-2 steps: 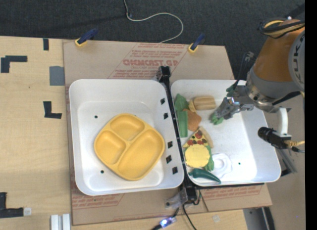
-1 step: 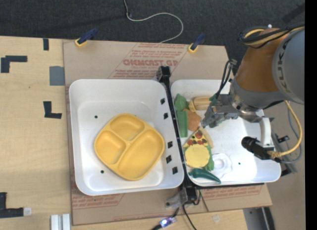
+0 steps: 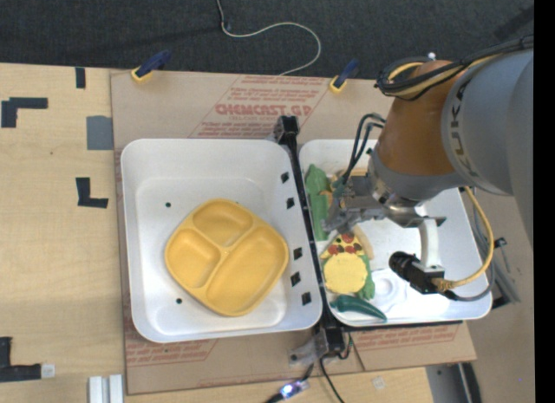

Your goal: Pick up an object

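Observation:
My gripper (image 3: 345,209) hangs low over the left side of the right bin (image 3: 451,306), under the orange-banded wrist. Just left of it a green toy (image 3: 316,191) lies along the bin's left wall. In front of the gripper sits a pale piece with red dots (image 3: 348,243), and below that a round yellow toy (image 3: 344,274). A dark teal pepper-like toy (image 3: 360,308) lies at the bin's front edge, with a light green piece (image 3: 370,286) beside the yellow one. The wrist hides whatever is right under the gripper.
The left bin (image 3: 147,176) holds a yellow divided plate (image 3: 227,256). A black divider (image 3: 299,211) runs between the bins. Cardboard lies under both bins, and a thin cable (image 3: 286,29) loops at the back.

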Robot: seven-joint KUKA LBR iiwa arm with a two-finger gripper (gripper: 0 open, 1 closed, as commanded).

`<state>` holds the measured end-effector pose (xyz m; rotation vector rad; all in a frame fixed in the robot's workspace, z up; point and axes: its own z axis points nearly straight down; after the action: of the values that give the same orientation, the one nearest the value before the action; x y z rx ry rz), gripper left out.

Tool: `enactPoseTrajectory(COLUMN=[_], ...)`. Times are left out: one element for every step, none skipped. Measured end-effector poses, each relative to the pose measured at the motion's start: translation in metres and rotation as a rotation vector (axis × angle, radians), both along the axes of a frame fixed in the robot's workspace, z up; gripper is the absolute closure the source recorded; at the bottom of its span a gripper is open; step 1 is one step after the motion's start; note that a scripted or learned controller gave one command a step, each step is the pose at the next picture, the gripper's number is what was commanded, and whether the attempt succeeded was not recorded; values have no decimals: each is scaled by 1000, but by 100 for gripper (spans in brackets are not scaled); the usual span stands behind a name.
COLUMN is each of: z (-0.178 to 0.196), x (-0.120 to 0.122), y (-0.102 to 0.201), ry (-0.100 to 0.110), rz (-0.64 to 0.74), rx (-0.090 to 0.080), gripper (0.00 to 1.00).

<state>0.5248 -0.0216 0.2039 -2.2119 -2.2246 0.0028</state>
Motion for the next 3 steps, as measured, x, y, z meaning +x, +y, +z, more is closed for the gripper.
enactPoseTrajectory(z=[0,30,9], x=[-10,-26,-26], y=[55,107,100], ry=[0,-4,1], rz=[2,2,-5], rx=[0,0,-4], gripper=[100,100,100])
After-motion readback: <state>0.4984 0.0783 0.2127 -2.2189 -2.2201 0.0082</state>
